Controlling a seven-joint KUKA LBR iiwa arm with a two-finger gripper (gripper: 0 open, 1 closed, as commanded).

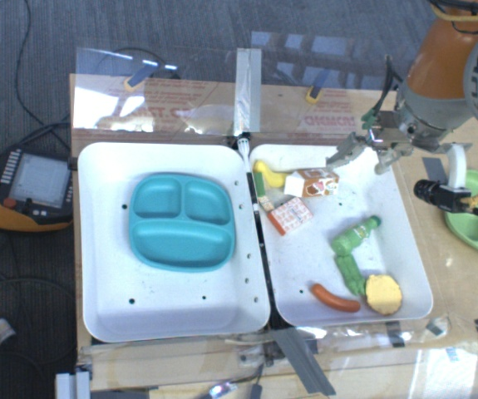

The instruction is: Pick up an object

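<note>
Gripper (362,155): poised over the far right part of the right bin (413,248), fingers spread apart, nothing between them; grey arm with orange band (438,65) rising behind it toward the upper right.

Just left of the gripper, near the left fingertip: small orange-and-white carton (312,184), lying flat in the right bin.
Further left, beside the carton: yellow banana-like piece (267,175), close to the bin's left wall.
Below and left of the gripper: red-and-white checked box (290,215), tilted.
Directly below the gripper, toward the near side: green bottle (355,236), lying on its side; beneath it a green cucumber-like piece (351,273).
Nearest the front rim, well below the gripper: red sausage (335,298) and, just beside it, round yellow item (383,294).

Far left of the gripper, in the left bin (105,306): teal divided plate (182,222), three compartments, lying flat.

Right of the gripper, on the bench: edge of a green bowl (470,223).
</note>
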